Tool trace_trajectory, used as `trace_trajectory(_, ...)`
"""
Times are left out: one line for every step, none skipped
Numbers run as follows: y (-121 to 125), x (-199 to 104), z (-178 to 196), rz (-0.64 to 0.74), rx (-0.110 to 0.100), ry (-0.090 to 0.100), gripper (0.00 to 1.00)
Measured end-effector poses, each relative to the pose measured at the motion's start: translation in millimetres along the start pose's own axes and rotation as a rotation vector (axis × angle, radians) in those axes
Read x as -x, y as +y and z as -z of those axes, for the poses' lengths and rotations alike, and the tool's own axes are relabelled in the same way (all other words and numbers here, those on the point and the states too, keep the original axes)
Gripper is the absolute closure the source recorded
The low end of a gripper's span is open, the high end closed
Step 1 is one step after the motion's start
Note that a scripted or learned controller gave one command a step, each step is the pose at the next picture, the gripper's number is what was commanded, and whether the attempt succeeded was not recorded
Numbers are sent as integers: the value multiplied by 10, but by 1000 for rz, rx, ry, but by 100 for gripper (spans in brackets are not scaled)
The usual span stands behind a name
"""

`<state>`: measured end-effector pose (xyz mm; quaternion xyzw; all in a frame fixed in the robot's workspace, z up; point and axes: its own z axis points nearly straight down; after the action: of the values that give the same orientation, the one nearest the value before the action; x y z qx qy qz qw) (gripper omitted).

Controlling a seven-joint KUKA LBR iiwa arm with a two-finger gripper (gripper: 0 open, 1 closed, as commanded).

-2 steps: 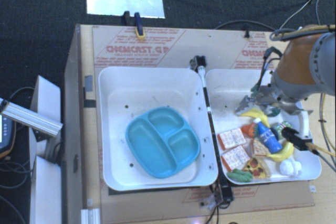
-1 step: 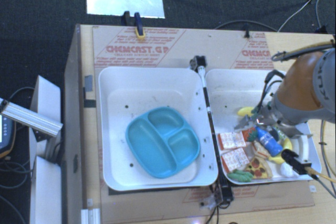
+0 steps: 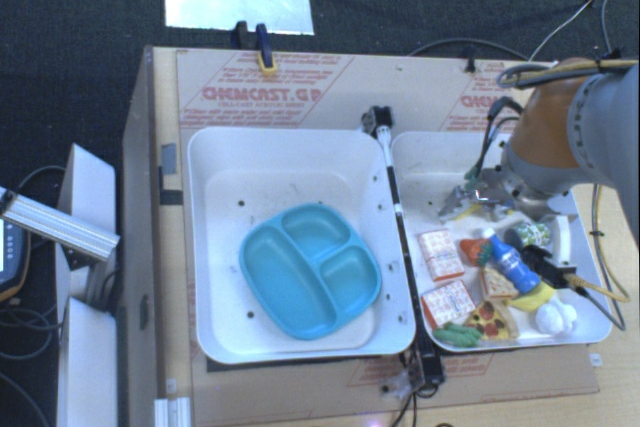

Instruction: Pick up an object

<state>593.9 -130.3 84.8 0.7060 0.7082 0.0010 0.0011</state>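
Reaching in from the right, the arm (image 3: pixel 575 130) hangs over the right bin (image 3: pixel 425 155), and we see its gripper (image 3: pixel 470 200) low above that bin's bare far-left floor — whether the jaws are apart or together we cannot tell. We find the objects crowded toward the bin's near edge: two waffle squares (image 3: pixel 440 253), a blue bottle (image 3: pixel 510 260), a pizza slice (image 3: pixel 490 320) and a white piece (image 3: pixel 555 317). A blue divided plate (image 3: pixel 310 270) lies in the left bin (image 3: pixel 215 215).

toys (image 3: pixel 487 287): small mixed play-food pieces | loose heap, touching | right bin's near half
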Motion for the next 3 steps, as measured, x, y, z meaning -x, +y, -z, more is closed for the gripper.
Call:
trace_trajectory(-358,-34,-3,-1,-2,0,0)
trace_trajectory(-721,-51,-3,-2,-2,0,0)
trace_trajectory(-812,-226,-2,-1,-1,0,0)
